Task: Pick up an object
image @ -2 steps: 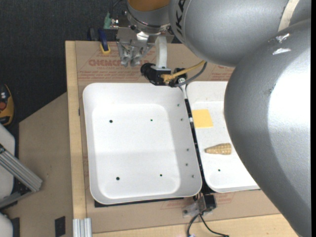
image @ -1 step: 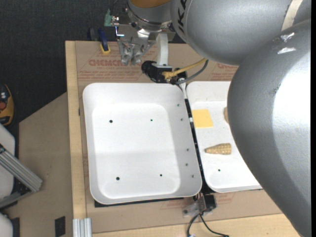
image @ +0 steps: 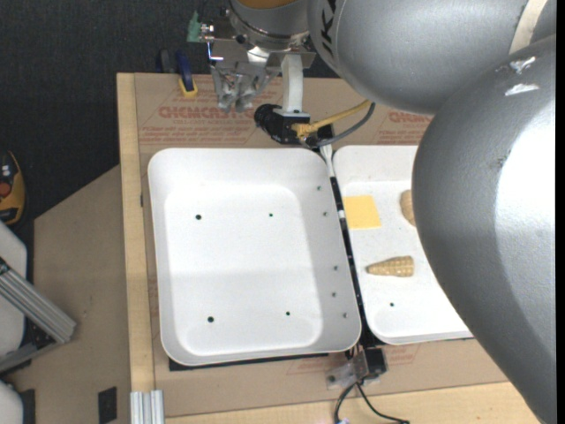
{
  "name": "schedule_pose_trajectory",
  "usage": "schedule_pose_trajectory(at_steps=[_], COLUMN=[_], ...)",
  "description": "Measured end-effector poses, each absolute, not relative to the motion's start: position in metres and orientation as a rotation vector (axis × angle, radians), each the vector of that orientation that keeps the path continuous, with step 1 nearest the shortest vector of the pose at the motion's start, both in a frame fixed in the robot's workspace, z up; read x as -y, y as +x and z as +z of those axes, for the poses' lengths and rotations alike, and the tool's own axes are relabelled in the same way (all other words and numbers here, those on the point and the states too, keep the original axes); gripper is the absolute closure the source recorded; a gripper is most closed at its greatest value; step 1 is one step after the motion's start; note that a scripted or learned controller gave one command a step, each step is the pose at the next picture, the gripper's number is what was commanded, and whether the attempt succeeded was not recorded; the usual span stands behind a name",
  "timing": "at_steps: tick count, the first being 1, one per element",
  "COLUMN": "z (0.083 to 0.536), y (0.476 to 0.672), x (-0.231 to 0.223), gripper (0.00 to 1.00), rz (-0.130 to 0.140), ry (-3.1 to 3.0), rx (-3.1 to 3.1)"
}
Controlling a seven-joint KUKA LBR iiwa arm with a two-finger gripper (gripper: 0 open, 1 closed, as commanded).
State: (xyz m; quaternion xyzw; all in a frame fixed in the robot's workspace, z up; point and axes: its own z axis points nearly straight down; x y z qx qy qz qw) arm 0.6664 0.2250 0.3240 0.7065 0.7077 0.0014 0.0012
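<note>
The jaws (image: pixel 237 91) hung beyond the left bin (image: pixel 168 237), grip state impossible to tell; the cheese slice (image: pixel 362 212) and cone (image: pixel 391 268) lay unpicked in the right bin (image: pixel 388 325).

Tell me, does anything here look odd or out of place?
Nothing looks spilled or broken. The yellow square and the ridged tan cone lie flat in the right bin. The one curiosity: the hand hangs beyond the left bin, over the cardboard, away from both.

It was a robotics lab: two white bins (image: pixel 177 263) sat on a cardboard-covered bench (image: pixel 132 237) (cables and aluminium framing (image: pixel 35 303) nearby).
</note>
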Motion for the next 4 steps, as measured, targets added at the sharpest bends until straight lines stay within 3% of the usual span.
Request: schedule_pose_trajectory(at_steps=[4], z=[0.380], y=[0.660], x=[-0.224], gripper=[1.00], rz=[0.007], ry=[2.219], rx=[-2.220])
